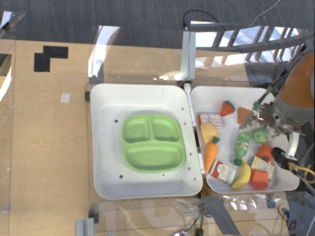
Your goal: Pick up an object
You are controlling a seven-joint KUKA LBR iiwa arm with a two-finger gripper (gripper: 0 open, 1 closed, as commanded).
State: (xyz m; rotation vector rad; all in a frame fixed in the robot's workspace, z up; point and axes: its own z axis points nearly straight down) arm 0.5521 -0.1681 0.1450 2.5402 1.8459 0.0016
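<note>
Green tray (152, 143) amid bare white bin (106, 112)

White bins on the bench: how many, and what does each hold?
2. The left bin holds a green divided plate. The right bin holds toy food, including a carrot and a banana; the arm may hide some.

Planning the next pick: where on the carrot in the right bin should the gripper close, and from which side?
Grip the carrot at the middle of its orange body, coming straight down. It lies flat, lengthwise toward the camera, so close across its narrow width. The bin wall sits close on its left and the yellow lemon touches its top end, so mid-body seems clearest.
</note>
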